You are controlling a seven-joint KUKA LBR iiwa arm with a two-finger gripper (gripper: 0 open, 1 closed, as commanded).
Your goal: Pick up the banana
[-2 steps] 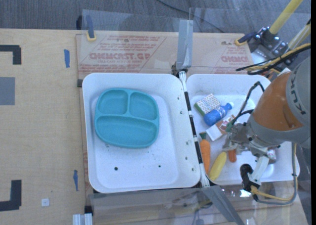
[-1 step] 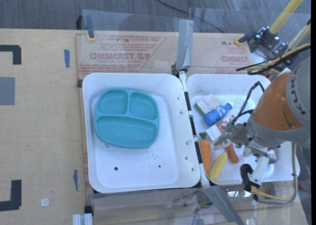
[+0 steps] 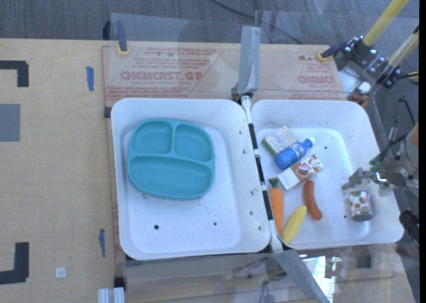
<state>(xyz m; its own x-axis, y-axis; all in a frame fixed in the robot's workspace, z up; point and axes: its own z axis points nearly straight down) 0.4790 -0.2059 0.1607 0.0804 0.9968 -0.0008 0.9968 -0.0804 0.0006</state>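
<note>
The yellow banana [image 3: 294, 222] lies in the right bin [image 3: 333, 118] near its front left corner, tilted. It is pressed between an orange carrot [image 3: 276, 206] on its left and a red-brown sausage [image 3: 312, 200] on its upper right. My gripper [image 3: 359, 182] reaches in over the bin's right side, well to the right of the banana. It hovers just above a small can [image 3: 360, 206] with a red and white label. I see nothing held in it.
A blue bottle [image 3: 293, 154], a patterned box [image 3: 280, 139] and a small white carton [image 3: 301, 171] lie in the right bin's left half. A teal divided plate [image 3: 171, 159] rests in the left bin [image 3: 180, 228]. A ridge divides the bins.
</note>
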